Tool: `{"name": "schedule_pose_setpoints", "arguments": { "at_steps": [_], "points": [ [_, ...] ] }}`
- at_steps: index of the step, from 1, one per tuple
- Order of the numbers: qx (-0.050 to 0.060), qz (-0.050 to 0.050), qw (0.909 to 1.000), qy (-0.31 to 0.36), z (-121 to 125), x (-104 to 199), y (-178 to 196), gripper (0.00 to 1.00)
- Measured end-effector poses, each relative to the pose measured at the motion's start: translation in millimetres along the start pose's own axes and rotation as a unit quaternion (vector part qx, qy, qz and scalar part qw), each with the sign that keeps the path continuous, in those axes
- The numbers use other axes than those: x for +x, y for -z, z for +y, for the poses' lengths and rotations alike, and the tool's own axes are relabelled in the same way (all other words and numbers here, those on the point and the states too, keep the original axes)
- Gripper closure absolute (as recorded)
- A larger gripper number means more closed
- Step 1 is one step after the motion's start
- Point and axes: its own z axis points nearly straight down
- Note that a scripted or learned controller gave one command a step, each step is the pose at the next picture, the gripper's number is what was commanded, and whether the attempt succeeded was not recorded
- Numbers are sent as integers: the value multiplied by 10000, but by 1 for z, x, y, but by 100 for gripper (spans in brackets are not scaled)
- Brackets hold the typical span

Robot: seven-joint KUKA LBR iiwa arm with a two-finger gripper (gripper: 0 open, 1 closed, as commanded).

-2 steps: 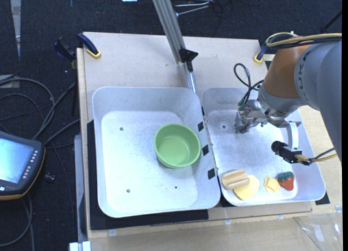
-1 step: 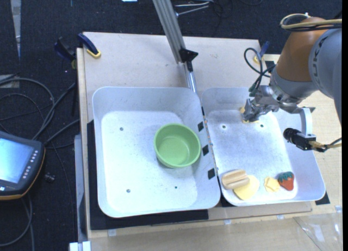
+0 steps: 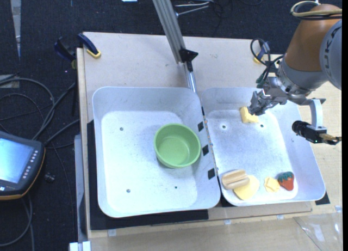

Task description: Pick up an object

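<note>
2 shallow white bins sit side by side on the surface [image 3: 136, 54], so loose things stay corralled within the arm's reach. The left bin [image 3: 109, 135] holds a green bowl [image 3: 176, 145] near its right wall, upright and well apart from everything else. The right bin [image 3: 261, 146] carries the small pieces: along its lower edge lie a hot-dog-like toy [image 3: 234, 178] touching a pale yellow round piece [image 3: 246, 188], then a small yellow chunk [image 3: 272, 184] and a red strawberry-like toy [image 3: 286, 181] just beside it. A further yellow piece [image 3: 248, 116] lies alone in the upper part of that bin, which probably makes it the easiest target.

The pincer [image 3: 259, 105] reaches in from the upper right of the frame and hangs low directly by this yellow piece, at its upper right edge. I cannot tell whether it is apart or together, nor whether it touches the piece; the dark tip hides that. Judging from this, the grasp is not yet secured.
</note>
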Motion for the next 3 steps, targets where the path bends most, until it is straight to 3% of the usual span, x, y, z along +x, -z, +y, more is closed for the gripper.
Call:
{"name": "schedule_pose_setpoints", "arguments": {
  "at_steps": [1,3],
  "points": [
    [0,0,10000,-1,-6,-1,45,100],
    [22,9,10000,22,-20,108,42,100]
  ]
}}
